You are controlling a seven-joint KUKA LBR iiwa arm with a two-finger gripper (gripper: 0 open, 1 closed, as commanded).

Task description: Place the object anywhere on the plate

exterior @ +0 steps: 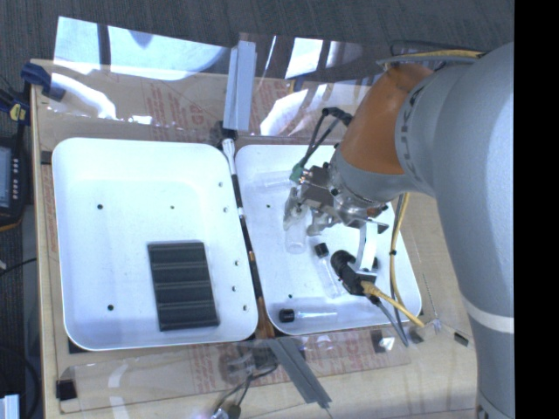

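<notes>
White bins (87, 234) — arm (410, 129) over right one.

Dark ribbed rectangular plate (182, 285) lies flat in left bin; clear black-capped tube (307, 313) lies in right bin.

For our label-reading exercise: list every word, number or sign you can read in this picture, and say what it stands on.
No text can be read.
Faint red printing on the clear plastic sheet behind the two shallow white bins: too blurred to read.
Similar red marks on the sheet at the front edge: also illegible.
The dark ribbed rectangular plate carries no lettering.
</notes>
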